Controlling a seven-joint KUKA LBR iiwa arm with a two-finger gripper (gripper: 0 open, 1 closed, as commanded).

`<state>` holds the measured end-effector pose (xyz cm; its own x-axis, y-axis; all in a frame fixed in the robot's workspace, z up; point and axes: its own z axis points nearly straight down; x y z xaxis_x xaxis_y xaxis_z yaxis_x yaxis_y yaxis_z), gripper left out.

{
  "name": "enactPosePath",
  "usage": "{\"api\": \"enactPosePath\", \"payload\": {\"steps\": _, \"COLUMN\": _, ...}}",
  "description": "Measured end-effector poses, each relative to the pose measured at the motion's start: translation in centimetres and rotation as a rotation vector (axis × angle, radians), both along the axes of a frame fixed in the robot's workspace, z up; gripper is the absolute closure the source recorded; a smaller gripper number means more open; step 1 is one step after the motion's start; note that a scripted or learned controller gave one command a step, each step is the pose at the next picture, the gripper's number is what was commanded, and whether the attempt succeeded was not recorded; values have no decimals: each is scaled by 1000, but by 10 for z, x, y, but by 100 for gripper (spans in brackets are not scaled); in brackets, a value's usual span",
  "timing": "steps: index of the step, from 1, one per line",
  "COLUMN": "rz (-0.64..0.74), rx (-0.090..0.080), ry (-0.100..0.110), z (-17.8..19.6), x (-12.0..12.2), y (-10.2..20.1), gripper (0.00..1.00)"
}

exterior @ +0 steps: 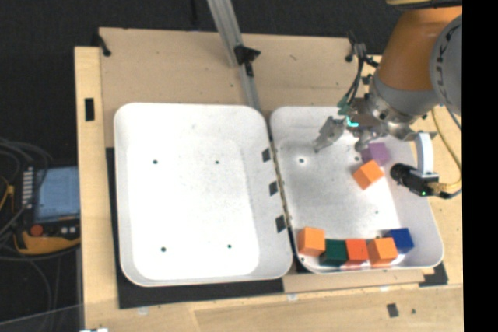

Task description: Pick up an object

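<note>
1. The counter is a tan board carrying 2 shallow white bins side by side: the left bin and the right bin.
2. The arm, grey with an orange band, reaches in from the right and hangs over the far right part of the right bin.
3. The tool sits below the wrist, above the far half of the right bin. 1 grey finger juts out to the left; whether the tool is released or clenched I cannot tell, and nothing is seen between its fingers.
4. A purple block lies just beside the tool on its near right side, partly tucked under the wrist.
5. An orange block, tilted on the bin floor, touches or nearly touches the purple block on its near side.
6. Along the near wall of the right bin runs a row of blocks, left to right: an orange cube, a green cube, a red-orange cube, another orange cube and a blue cube, each close against its neighbour.
7. A grey metal rail slants from the far edge of the view down toward the gap between the bins.
8. Left of the counter, on the dark floor, sits a blue device with cables.
</note>
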<state>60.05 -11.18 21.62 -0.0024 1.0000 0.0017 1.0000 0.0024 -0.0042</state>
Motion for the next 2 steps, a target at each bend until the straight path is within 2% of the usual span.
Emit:
{"api": "enactPosePath", "payload": {"steps": 1, "rz": -1, "rx": 0, "ry": -5, "z": 2, "x": 1, "y": 0, "gripper": 0}}
{"api": "enactPosePath", "payload": {"steps": 2, "rz": -5, "rx": -4, "ry": 0, "z": -40, "x": 2, "y": -3, "gripper": 0}}
